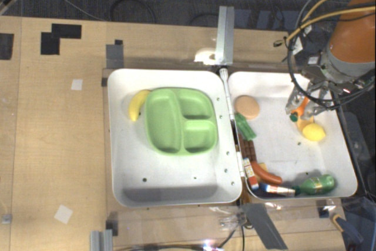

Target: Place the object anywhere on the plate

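- Camera view, left bin [117, 144]: a green plate [178, 120] with three compartments lies near the bin's middle, and a yellow banana [137, 104] lies touching its rim at 9 o'clock.
- Camera view, right bin [276, 144]: a tan round bun [247, 107] lies at 10 o'clock in the bin, and a green packet [245, 126] lies just below it beside the left wall.
- At 6 o'clock in that bin lie a brown bar [249, 154], a red sausage [262, 173] and a marker [277, 189], close together; a green bottle [315, 184] lies on its side at 5 o'clock.
- A yellow lemon [314, 133] lies at 3 o'clock in the right bin, well apart from the plate.
- The arm [351, 38] reaches in from 2 o'clock, and its tool [299, 111] hangs just beside the lemon at the lemon's 11 o'clock, with a small orange and green thing [299, 109], perhaps a toy carrot, at its tip.
- Whether the tool is spread or pressed together cannot be told.
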Robot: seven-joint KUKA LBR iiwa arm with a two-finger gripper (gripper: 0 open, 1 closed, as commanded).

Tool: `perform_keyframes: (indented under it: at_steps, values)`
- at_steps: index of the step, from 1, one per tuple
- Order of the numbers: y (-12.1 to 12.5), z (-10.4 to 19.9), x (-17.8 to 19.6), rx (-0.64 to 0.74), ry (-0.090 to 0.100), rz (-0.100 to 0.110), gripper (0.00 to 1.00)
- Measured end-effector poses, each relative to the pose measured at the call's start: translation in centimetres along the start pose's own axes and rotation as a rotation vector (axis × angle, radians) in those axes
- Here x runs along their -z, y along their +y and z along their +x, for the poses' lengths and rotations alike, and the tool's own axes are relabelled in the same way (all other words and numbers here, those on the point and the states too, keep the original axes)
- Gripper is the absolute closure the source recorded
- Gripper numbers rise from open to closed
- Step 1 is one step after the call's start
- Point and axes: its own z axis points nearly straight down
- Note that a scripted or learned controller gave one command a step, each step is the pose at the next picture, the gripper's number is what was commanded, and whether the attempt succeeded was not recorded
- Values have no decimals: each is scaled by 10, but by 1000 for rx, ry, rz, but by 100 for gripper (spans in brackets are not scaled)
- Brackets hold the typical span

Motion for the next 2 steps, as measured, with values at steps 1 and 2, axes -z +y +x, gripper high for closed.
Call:
perform_keyframes:
  at_steps: [1,2]
  values:
    - [75,-26,-8,255,2,-3,100]
    - [131,-101,2,267,0,-2,100]
